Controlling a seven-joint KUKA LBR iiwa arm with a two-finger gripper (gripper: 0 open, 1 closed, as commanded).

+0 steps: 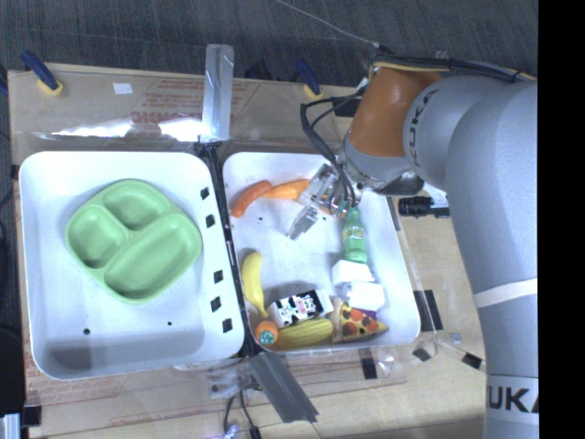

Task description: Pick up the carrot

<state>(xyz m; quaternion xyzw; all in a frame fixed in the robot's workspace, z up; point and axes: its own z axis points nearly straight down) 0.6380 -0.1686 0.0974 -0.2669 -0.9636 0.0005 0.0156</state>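
The carrot (pixel 267 193) lies at nine o'clock from the gripper (pixel 311 210), just beside it, long axis running three-to-nine, while the gripper's fingers stand spread, pinching nothing.

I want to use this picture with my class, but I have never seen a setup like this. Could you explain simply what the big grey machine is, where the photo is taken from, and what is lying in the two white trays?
The grey shape with the orange band is a robot arm, reaching in from the right. Its hand, two metal fingers, hangs over the right bin, just beside the carrot, the orange piece near the bin's top edge. Nothing is visible between the fingers, so the carrot is not picked up yet.

One camera above the bench looks down at a slant.

The left bin holds a green divided plate. The right bin also holds a toy banana, a green bottle, a black-and-white carton, a corn cob, a pizza slice and white blocks.
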